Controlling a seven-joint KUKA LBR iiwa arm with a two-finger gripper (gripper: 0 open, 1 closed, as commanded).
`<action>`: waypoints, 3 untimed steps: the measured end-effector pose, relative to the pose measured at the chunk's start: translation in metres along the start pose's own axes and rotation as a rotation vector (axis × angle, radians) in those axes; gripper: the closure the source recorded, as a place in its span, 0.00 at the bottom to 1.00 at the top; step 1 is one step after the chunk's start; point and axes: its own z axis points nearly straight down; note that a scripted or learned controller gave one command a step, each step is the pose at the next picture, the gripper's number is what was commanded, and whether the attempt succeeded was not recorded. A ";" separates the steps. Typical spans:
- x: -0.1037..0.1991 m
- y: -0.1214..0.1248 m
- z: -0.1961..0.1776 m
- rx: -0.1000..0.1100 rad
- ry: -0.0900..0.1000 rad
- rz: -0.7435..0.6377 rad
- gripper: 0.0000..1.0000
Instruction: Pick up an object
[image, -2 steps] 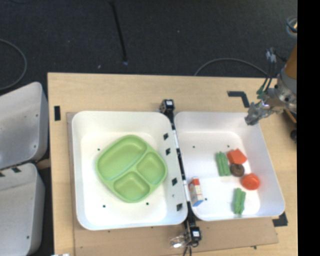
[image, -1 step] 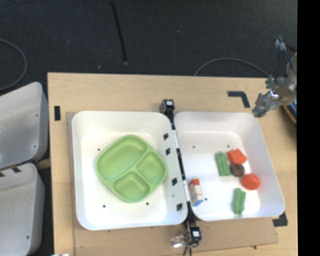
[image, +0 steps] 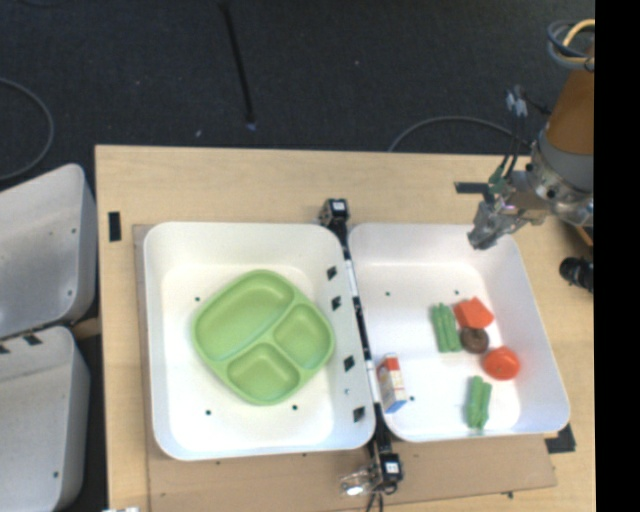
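The claw (image: 484, 236) hangs over the far right corner of the right-hand shallow white bin (image: 420, 262), at the end of the grey arm with its orange band (image: 572, 112), which comes in from the right. Whether the claw is spread or closed cannot be told at this size; nothing can be seen gripped in it.

The loose objects lie in the near right part of that bin, well apart from the claw. A flat green oblong block (image: 444, 327) lies lengthwise near the bin's middle. Just to its right sits an orange wedge-shaped piece (image: 474, 313), and touching that from below is a small dark brown round piece (image: 474, 340). A rounded orange-red piece (image: 502, 364) rests just beside the brown one, toward the bin's right wall. Nearer the front edge lies a second green oblong block (image: 477, 402), tilted slightly. Against the bin's left wall, close to the divide between the bins, is a small white carton with red and blue print (image: 391, 383).

The left-hand shallow white bin (image: 170, 300) holds a light green plastic plate with three compartments (image: 263, 336), lying flat and turned at an angle near its centre.

Both bins rest side by side on the pale wooden worktop (image: 230, 180), joined along their shared edge by small black clips (image: 334, 211). Beyond the worktop the floor is dark, with thin black cables (image: 236, 60) running across it.
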 end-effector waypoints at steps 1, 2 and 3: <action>0.053 -0.015 -0.003 -0.002 0.000 -0.001 1.00; 0.100 -0.028 -0.005 -0.001 0.000 0.000 1.00; 0.146 -0.041 0.017 0.001 0.000 0.000 1.00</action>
